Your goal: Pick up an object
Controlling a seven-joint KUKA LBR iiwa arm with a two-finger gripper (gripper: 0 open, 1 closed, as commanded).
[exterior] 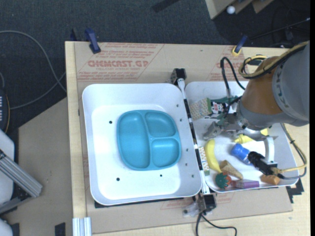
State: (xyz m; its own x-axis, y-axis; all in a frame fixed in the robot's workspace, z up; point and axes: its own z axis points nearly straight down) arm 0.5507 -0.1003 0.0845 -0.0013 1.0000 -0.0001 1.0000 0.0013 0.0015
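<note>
White bins, 2 side by side on the worktop [123,63]: the 1 at view's left [98,132] has a blue divided plate [147,139] in its middle. Grey arm [290,82] w/ orange band comes in from view's right, w/ the tool [222,127] low over the back half of the other bin [199,88]; apart or together, can't tell. Just in front of it lie a banana [211,154] & a blue cylinder [240,152], and nearer the front rim a brown wedge [231,169], green ball [222,181] & purple pen [244,184].
</note>
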